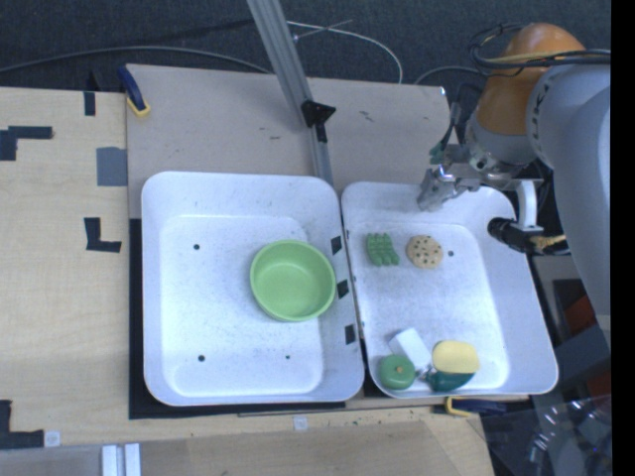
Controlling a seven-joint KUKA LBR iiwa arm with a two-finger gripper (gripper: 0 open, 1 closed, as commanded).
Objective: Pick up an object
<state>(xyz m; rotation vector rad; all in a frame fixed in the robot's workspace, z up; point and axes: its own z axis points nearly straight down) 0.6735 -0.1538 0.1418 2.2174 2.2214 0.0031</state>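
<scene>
Up at the right bin's (516,296) far rim, the claw (434,196) hangs — whether it's apart, unclear.

I count two white bins on my tabletop (228,117): the left bin (169,266) and the right bin (496,296). One green bowl (292,281) sits in the left bin. In the right bin I count five small things: one green ridged piece (381,250), one round cookie (425,252), one white block (410,344), one green round toy (397,372) and one yellow piece (455,356). I have one pincer (433,194).
</scene>
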